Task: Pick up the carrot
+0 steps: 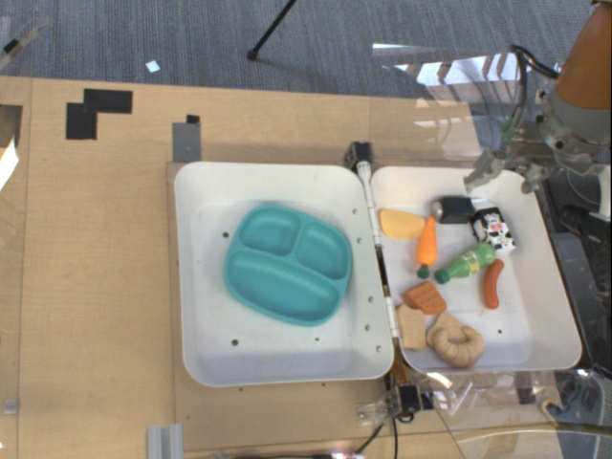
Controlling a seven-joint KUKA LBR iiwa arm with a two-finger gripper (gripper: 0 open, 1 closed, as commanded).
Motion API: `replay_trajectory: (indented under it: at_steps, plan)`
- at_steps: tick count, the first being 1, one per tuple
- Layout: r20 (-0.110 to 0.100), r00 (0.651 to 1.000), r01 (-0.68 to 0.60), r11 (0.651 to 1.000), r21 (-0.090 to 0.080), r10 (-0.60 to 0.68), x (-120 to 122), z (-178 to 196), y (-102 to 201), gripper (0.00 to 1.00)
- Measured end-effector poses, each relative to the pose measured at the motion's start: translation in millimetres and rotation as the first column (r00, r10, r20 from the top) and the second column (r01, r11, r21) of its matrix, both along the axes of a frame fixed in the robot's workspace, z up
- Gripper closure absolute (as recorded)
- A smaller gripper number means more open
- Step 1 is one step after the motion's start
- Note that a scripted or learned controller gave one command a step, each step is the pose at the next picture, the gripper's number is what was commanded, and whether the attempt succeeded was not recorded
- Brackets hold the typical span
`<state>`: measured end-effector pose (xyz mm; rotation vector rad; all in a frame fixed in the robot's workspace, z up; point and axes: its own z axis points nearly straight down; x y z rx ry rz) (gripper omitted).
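- The jaws [497, 165] hang over the far right corner of the right bin [550, 338], below the grey wrist and orange band [585, 65]; whether they stand wide or narrow cannot be told from this slant, and nothing shows between them.
- Just below them lies a small black block [452, 207], and beside it a black-and-white cow figure [493, 229].
- The carrot [427, 242] lies in the right bin, left of centre — orange, pointing toward the far wall, well apart from the jaws.
- A yellow cheese wedge [401, 222] sits just beside the carrot's upper end; a green bottle [468, 262] lies tilted to its right, and a red sausage [492, 283] beyond that.
- Nearer the front: a brown cracker [425, 297], a tan bread slice [412, 328] and a bagel [455, 340].
- The left bin [206, 352] holds a teal divided plate [288, 263].
- Both bins rest side by side on the wooden desk [86, 275].
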<state>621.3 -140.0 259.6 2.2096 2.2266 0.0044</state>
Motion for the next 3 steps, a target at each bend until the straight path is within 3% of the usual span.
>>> replay_trajectory:
  at_steps: [1, 2, 3]
  plan:
    - [0.004, 0.999, 0.032, 0.999, 0.001, -0.032, -34.5, -168.9, 25.1, 0.00]
    - [0.009, 1.000, 0.029, 1.000, 0.001, -0.029, -32.4, -157.7, 26.2, 1.00]
    - [0.011, 0.999, 0.036, 0.999, 0.006, -0.036, 29.7, -67.9, 118.4, 1.00]
